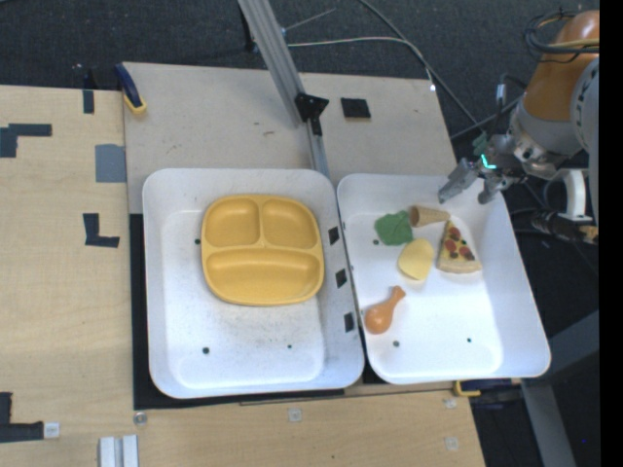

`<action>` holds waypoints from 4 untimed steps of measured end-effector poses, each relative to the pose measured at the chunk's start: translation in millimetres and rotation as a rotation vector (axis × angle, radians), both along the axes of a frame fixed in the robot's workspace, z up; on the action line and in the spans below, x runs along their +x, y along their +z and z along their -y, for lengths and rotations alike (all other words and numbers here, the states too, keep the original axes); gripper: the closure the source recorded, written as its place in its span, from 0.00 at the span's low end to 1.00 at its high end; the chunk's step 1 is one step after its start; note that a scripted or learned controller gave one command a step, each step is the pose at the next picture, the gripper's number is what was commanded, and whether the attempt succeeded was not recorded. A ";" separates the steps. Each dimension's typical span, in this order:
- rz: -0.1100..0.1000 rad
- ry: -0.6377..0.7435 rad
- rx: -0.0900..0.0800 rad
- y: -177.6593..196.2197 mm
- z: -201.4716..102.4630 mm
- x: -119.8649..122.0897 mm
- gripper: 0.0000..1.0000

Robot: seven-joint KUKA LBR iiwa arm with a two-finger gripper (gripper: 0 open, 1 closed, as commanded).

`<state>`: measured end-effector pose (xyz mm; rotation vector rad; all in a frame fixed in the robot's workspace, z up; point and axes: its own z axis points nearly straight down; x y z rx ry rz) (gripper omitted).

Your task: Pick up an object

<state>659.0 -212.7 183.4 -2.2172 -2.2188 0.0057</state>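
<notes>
1. Over the far right corner of the right bin (516, 290) hangs the gripper (470, 187), its two fingers spread apart with nothing between them and touching nothing.
2. Just below and to the left of it lies the ice cream cone (426, 215), its long axis running roughly left to right, point toward the gripper's side.
3. Next nearest is the pizza slice (457, 249), lying almost straight below the gripper, tip pointing away from the viewer.
4. Farther left sit the green leafy piece (393, 228), the pale yellow piece (416, 260) and the drumstick (384, 311).
5. Well apart, in the left bin (165, 290), rests the yellow divided plate (262, 249).
6. My judgement: a short drop down and left reaches the cone.
</notes>
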 end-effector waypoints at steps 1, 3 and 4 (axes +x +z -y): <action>0.005 0.001 -0.001 2.6 0.0 1.4 0.00; 0.002 0.002 -0.002 -96.0 1.3 -4.7 0.00; -0.004 0.002 0.001 -83.8 0.5 -5.0 1.00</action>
